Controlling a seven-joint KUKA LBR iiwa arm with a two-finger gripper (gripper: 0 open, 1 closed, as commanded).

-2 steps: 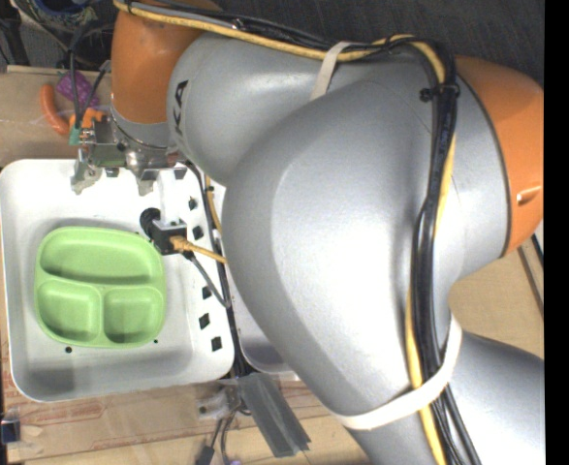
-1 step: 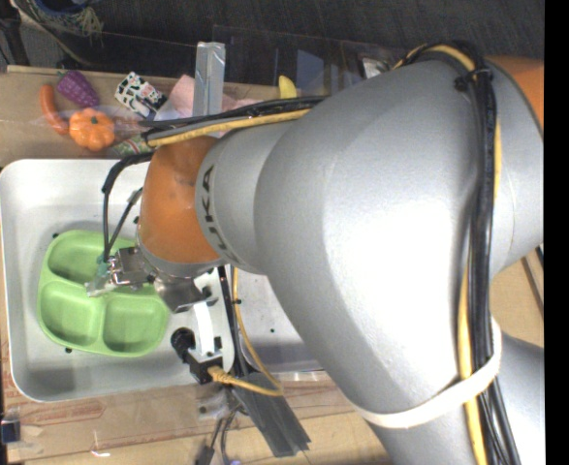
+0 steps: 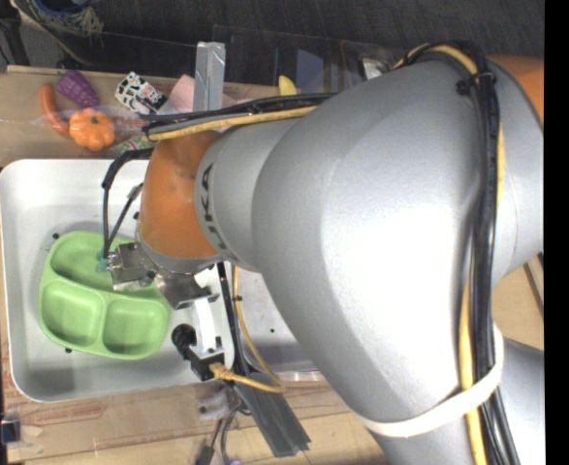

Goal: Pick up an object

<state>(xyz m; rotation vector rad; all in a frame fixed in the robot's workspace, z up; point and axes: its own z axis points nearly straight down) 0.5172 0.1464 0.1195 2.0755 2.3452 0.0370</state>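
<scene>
Green plastic, a divided dish [image 3: 95, 303] lies at about eight o'clock in the white bin [image 3: 17, 260], with the gripper [image 3: 129, 264] low at its two-o'clock edge, seemingly for a rim grab, though its grip state I cannot tell.

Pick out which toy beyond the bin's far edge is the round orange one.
The small pumpkin. It is round, ribbed and orange; the purple toy behind it is darker, and the black-and-white patterned toy sits further right.
</scene>
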